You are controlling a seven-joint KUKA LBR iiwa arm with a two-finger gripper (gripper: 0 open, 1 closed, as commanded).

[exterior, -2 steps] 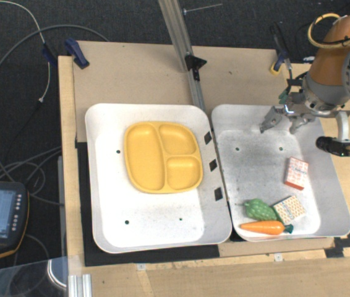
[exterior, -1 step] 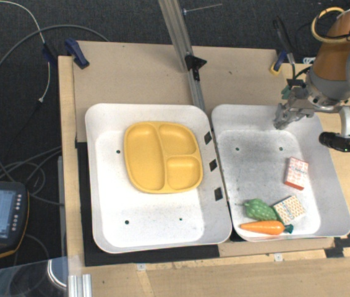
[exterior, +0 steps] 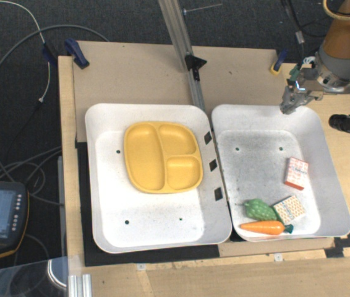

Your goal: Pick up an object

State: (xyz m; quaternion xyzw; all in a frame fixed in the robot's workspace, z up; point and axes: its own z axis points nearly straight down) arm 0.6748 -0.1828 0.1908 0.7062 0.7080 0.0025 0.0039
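At the right bin's near edge: carrot, green vegetable, patterned box. Farther in: pink carton. Left of that bin: yellow divided plate. Over its far rim: gripper, nothing held, finger state unclear.

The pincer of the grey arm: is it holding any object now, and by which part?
Nothing is held. The pincer hangs above the far rim of the right shallow white bin, with no object between its tips.
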